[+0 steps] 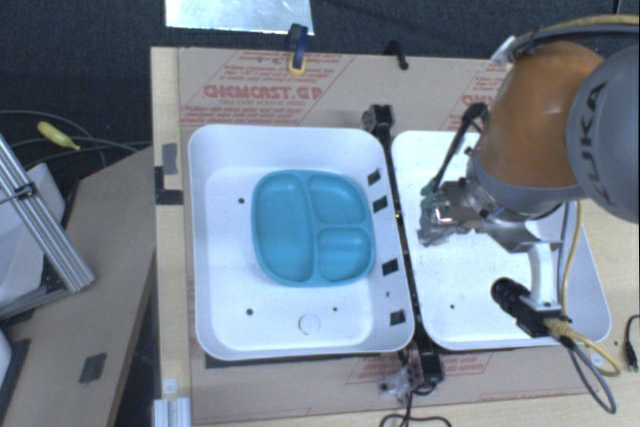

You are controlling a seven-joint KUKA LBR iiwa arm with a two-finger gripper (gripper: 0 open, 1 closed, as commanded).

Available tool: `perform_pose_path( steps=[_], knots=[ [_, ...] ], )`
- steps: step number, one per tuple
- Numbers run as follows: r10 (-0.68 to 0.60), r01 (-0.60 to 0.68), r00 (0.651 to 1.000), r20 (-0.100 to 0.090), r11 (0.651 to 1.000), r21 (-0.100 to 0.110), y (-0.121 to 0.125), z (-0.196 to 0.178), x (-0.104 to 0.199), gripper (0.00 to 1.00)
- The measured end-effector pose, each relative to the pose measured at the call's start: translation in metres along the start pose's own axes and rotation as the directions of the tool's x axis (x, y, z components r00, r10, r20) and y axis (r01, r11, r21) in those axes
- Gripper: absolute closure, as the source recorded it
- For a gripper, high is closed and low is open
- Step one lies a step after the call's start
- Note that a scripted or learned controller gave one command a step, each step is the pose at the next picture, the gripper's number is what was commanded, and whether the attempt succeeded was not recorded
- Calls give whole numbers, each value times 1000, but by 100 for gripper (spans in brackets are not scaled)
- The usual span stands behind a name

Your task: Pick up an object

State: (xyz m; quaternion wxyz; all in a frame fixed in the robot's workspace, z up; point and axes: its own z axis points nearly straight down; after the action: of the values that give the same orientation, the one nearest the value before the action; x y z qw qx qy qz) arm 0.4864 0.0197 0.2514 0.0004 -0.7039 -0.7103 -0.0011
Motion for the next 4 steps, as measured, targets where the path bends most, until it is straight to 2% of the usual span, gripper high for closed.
perform_pose_path(
  steps=[1,2,3,4],
  knots=[
    [-2,2,1000,-1,1000,-5,1,-46,71,100],
    [1,-1,1000,1,1000,2,1,-22,110,100],
    [2,-2,1000,-5,1000,-19,46,-292,149,100],
    [16,-16,1000,5,1000,0,90,-266,68,100]
  ],
)
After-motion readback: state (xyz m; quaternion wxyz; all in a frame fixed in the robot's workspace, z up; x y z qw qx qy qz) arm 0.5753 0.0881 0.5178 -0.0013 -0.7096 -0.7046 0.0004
